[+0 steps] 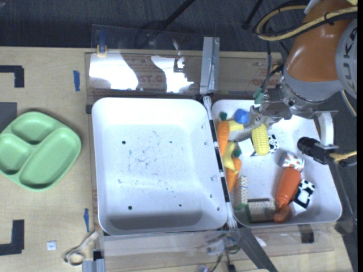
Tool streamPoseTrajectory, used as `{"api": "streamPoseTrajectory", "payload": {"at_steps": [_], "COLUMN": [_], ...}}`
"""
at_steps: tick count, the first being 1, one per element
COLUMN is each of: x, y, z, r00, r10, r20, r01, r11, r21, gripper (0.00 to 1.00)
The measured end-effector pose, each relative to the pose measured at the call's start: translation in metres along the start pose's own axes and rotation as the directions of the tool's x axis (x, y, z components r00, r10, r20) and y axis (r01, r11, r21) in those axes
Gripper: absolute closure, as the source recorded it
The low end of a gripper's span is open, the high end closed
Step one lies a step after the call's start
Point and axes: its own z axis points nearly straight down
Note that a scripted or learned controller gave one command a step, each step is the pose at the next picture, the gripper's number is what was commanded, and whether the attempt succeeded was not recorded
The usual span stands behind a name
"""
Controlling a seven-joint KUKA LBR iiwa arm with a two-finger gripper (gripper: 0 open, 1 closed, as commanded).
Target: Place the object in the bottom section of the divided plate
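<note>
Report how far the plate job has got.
Nothing looks done: the green divided plate sits on the bench left of the bins with nothing in its sections. In hand: the gripper is low over the right bin, at the corn cob among the toy food; whether it grips anything cannot be told. Left: lifting an object, carrying it across the left bin, placing it in the plate's bottom section.

A: What can't you make out here?

B: The arm [320, 44] runs off the top and right edges. Its wrist sits over the gripper [262, 113], so the fingers are hidden.

A: And the toys?

B: They're heaped along the right bin [326, 211] wall, overlapping. The blue thing [241, 116] is half buried, too small to identify. The corn [260, 139] has its top end tucked under the gripper.
</note>
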Motion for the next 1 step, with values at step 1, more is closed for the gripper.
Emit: {"api": "streamPoseTrajectory", "payload": {"at_steps": [1], "x": [0.0351], "y": [-0.0623], "z": [0.0832], "r00": [0.990], "r10": [-0.142], "r20": [-0.002], "r01": [0.142], "r11": [0.990], "r21": [0.000], "gripper": [1.00]}}
